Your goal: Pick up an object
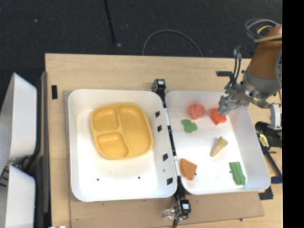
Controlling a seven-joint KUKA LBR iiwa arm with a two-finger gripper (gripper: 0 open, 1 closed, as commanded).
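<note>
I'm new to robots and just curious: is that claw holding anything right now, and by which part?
It cannot be told. The claw sits right at the red piece in the right bin, but no grip shows from this angle.

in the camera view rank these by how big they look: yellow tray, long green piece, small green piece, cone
1. yellow tray, by far the largest
2. long green piece and cone: these two look about alike, so I would not rank them
3. small green piece, smallest

The end effector [227, 104] covers the top edge of the red block [218, 117]; its fingertips are too small and blurred to tell apart.
</note>
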